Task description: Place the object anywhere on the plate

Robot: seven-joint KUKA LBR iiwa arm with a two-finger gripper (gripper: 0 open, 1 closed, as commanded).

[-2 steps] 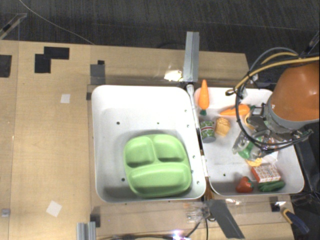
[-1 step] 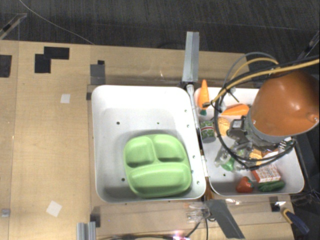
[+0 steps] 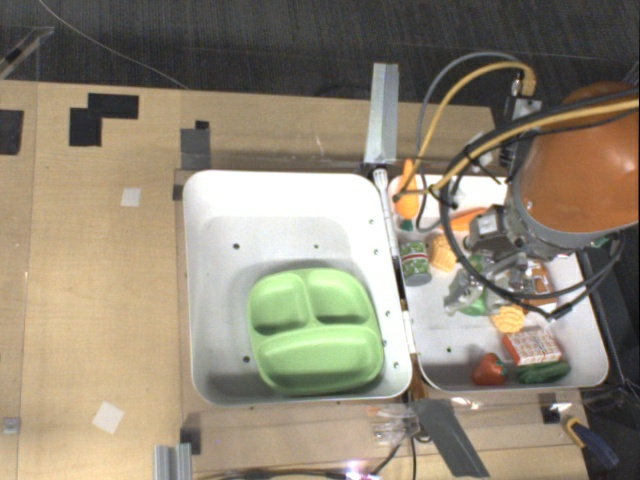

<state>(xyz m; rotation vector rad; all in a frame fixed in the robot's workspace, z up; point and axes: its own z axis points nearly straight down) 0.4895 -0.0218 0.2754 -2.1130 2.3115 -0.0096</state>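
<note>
A glossy green plastic plate (image 3: 315,331), rounded and moulded into three compartments, lies in the left white bin (image 3: 215,218). Right of the plate, the gripper (image 3: 468,293) hangs over toy foods: a small can (image 3: 414,261), waffle (image 3: 508,319), red strawberry (image 3: 488,370) and printed box (image 3: 531,345)

I see a pale wooden bench (image 3: 90,298) carrying two shallow white bins side by side, the left bin (image 3: 215,268) nearer the bench's middle and the right bin (image 3: 590,353) at its right edge. Black patches (image 3: 100,118) mark the far left corner, and small pale squares (image 3: 107,417), possibly tape, lie near the left edge.
</note>
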